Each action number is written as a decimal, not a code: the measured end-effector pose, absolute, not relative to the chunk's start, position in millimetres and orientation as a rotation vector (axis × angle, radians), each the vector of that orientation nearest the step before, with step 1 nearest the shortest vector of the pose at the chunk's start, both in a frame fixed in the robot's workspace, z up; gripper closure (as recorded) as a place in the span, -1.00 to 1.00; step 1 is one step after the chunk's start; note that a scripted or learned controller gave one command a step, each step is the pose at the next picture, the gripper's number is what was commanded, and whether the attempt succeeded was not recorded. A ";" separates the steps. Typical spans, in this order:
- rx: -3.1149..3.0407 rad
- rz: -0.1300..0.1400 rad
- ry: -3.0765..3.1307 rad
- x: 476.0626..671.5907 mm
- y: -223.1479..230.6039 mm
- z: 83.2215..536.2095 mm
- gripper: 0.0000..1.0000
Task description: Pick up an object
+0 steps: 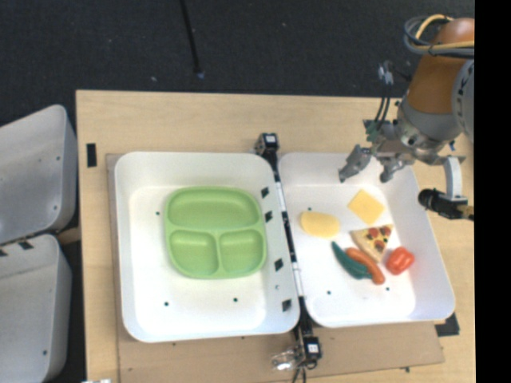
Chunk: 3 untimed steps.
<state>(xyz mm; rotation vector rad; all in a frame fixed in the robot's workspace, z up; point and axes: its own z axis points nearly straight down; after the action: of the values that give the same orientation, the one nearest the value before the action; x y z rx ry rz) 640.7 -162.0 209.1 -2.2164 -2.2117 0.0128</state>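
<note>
The gripper [372, 168] hangs spread wide and empty over the right bin's [319, 303] far edge, above six toy foods: cheese [366, 206], potato [319, 224], pizza [375, 238], tomato [399, 260], carrot [365, 264], pepper [347, 260]; the left bin [144, 309] holds one green tray [215, 231].
</note>
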 end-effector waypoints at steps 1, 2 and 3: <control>-2.222 -0.002 -2.223 643.5 -161.7 218.3 -1.00; -2.221 0.006 -2.221 633.4 -165.2 169.4 -1.00; -2.224 0.005 -2.220 637.3 -176.0 117.2 -1.00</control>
<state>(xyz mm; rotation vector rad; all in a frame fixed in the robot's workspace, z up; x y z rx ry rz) 637.3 -176.0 117.2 -2.2236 -2.2196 0.0047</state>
